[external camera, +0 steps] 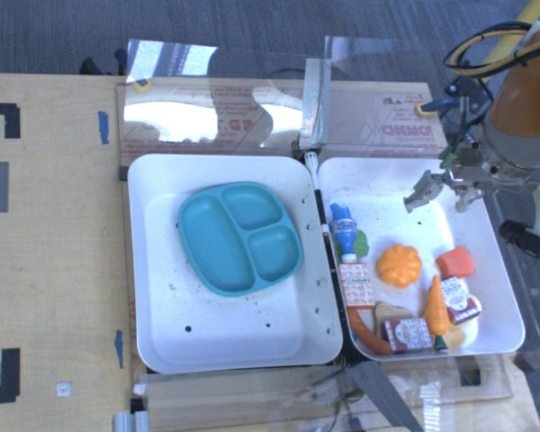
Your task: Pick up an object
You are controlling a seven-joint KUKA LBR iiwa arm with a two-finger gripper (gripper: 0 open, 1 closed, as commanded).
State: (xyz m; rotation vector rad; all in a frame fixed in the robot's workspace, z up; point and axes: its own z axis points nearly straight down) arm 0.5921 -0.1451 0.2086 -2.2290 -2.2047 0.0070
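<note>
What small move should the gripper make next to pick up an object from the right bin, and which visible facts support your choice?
Probably lower the gripper toward the orange pumpkin and shift it slightly left. The fingers look open and hold nothing, hanging over bare floor at the far end of the right bin. The pumpkin is the nearest toy with space around it.

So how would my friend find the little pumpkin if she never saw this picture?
Look at the white bin on the right, the one full of toy food, not the one holding the blue plate. Near its middle sits the pumpkin, left of a red block. It is the only round, ribbed, orange thing there; the carrot is orange too, but long and pointed.
</note>
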